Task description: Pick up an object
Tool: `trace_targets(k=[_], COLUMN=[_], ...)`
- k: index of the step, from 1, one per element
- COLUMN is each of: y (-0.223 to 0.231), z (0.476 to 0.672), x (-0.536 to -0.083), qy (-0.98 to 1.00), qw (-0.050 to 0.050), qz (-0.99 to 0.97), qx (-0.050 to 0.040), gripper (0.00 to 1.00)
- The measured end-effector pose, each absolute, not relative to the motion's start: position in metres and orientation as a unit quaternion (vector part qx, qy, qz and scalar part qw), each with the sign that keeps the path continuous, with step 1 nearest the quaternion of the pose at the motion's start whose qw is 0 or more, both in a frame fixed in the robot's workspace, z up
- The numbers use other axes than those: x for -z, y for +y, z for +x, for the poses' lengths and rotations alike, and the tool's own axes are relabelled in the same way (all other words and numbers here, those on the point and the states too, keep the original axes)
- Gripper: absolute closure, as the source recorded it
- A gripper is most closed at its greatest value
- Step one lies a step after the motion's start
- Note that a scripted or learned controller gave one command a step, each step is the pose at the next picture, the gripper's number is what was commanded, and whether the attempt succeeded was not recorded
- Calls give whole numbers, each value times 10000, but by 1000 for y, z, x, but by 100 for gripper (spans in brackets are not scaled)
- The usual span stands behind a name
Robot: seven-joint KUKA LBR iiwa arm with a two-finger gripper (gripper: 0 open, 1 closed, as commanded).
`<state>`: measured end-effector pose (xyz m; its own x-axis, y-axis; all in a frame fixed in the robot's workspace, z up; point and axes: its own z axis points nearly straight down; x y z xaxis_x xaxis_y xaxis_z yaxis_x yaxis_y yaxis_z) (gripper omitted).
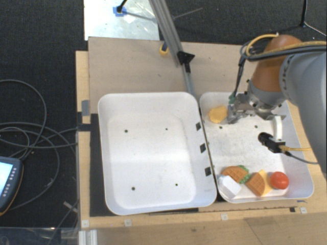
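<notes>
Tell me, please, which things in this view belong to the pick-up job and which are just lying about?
Job in hand:
- hand, low in the right bin
- yellow piece right beside it

Lying about:
- red ball
- two waffle-like pieces and
- small white block
- left bin

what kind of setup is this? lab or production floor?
Likely a robotics lab: two shallow white plastic bins on a plywood bench, toy food pieces and a handheld control pendant on dark carpet.

Tool low in right bin, touching yellow piece at far-left corner; toy food heaped along near edge.
</notes>
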<state>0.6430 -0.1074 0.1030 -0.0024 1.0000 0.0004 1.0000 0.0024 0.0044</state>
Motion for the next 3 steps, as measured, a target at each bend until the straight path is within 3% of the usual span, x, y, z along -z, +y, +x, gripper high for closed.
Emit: trace_targets(k=[2,3], y=[-101,-42], z=[641,638], x=[-218,-231], qy=[7091,7111], qw=[33,4], qz=[7051,7031], qx=[-26,-21], gripper=[100,100])
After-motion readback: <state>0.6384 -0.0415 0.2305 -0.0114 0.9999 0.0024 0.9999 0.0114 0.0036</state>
